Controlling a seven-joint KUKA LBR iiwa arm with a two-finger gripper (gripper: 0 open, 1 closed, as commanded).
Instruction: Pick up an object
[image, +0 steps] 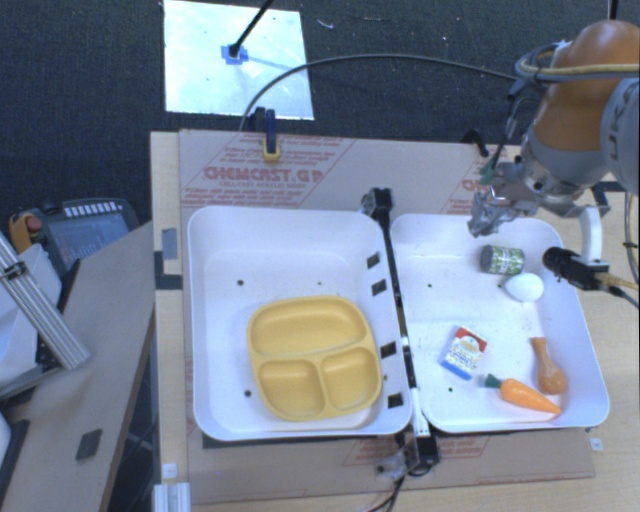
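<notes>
Your end effector (488, 222) hangs over the far edge of the right bin (440, 250), just above and left of the small green can (502, 260); you cannot tell how it is set from here. Take that can, lying on its side, as your landmark. The white egg (524, 288) sits just beside it, nearer you. The small carton (463, 352), carrot (525, 396) and drumstick (548, 367) lie well nearer still. The yellow divided tray (312, 355) rests in the left bin (220, 250).

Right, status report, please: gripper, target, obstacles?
Gripper above right bin's far side, nothing seen held. Small green-labelled can lies just below it. White egg-shaped object beside can.
</notes>
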